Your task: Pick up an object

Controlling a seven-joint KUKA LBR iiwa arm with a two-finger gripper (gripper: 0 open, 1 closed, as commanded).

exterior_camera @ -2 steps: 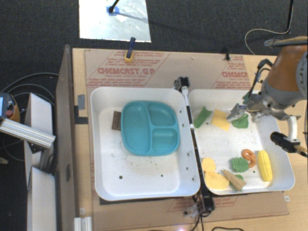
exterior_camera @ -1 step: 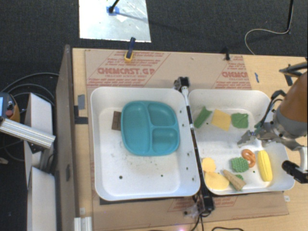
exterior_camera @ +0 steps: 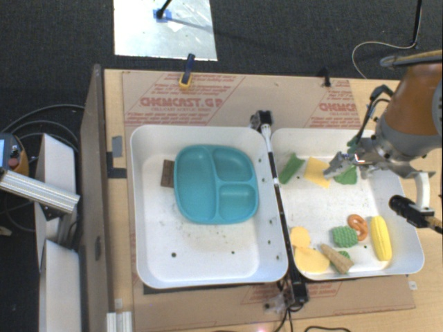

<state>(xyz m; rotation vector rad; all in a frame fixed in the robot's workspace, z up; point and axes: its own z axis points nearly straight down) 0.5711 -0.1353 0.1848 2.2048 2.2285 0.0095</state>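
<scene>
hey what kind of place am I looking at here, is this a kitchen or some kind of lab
Most likely a robotics lab bench, not a kitchen. A grey and orange robot arm reaches over two white bins, the food items such as the corn cob look like toys, and loose cables run over dark carpet.

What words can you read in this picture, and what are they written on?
"CHEMCAST GP" in red letters, on the brown board under the bins, at its far left.
The same red print repeats at the board's far right, but it is cut off and too blurred to read fully.
Smaller red lines around both prints are too small to read.
Nothing readable on the blue tray or the toy food.
</scene>
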